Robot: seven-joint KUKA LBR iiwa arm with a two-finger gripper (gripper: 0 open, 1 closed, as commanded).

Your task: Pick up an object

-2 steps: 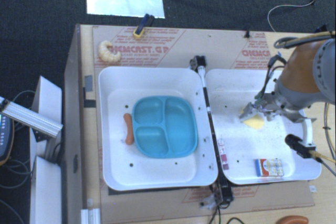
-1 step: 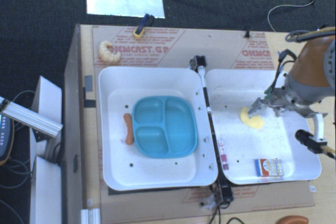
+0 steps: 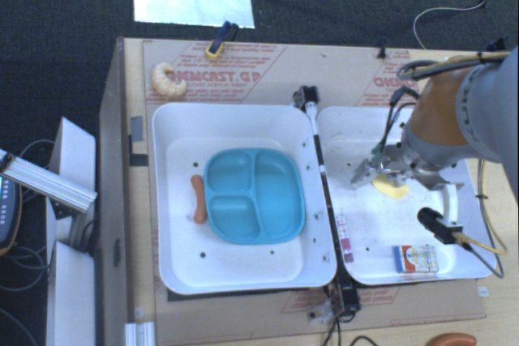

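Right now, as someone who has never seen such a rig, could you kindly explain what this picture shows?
One camera looks down at a slant on a bench with two shallow white bins. The grey arm with an orange band reaches in from the right; its tool is low in the right bin, right at a yellow object. Whether it grips that object, I cannot tell. A small card or packet also lies there. The left bin holds a blue divided plate with a toy sausage beside it.
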